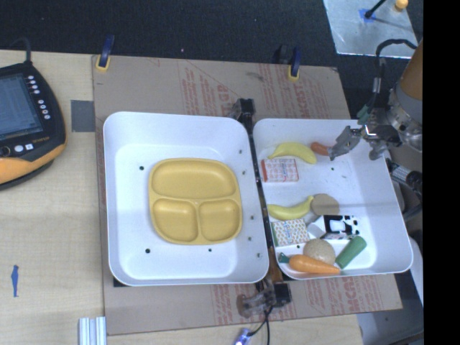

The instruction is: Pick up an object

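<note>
The right bin (pixel 374 192) holds several toy foods. A yellow banana (pixel 293 150) lies at its back left, with a small red piece (pixel 320 149) beside it and a pink patterned box (pixel 279 169) just in front. My gripper (pixel 358 148) hangs over the bin's back right, open, with nothing between its fingers; its left fingertip (pixel 338 148) is close to the red piece. Nearer the front lie a second banana (pixel 291 208), a tan lump (pixel 325 204), a black-and-white item (pixel 339 226), a carrot (pixel 313 265) and a green cucumber (pixel 351 252).
The left bin (pixel 122 192) holds a yellow divided plate (pixel 195 198). A teach pendant (pixel 25 121) lies on the bench at far left. Another patterned box (pixel 290 231) and a beige ball (pixel 319 250) crowd the right bin's front. Bare white floor lies under the gripper.
</note>
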Motion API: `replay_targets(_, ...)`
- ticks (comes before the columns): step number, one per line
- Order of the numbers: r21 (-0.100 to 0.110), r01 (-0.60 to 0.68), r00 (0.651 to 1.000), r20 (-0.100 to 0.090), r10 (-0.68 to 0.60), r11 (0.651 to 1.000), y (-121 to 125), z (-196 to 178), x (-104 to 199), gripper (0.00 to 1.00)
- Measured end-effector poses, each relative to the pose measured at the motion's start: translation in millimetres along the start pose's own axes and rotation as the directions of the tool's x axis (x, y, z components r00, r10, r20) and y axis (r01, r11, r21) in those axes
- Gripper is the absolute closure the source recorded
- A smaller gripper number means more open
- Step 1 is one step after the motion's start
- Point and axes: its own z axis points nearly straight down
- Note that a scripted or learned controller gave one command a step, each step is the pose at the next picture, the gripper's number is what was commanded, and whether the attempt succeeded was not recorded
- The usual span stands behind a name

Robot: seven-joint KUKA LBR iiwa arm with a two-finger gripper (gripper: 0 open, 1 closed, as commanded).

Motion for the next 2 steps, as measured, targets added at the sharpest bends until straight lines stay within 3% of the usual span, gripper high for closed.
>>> replay_targets(1, 0.003, 0.001, 1.0, 0.0, -0.001, 1.0, -20, 129, 37, 0.0)
replay_targets(2, -0.008, 0.001, 1.0, 0.002, -0.001, 1.0, -56, 152, 57, 0.0)
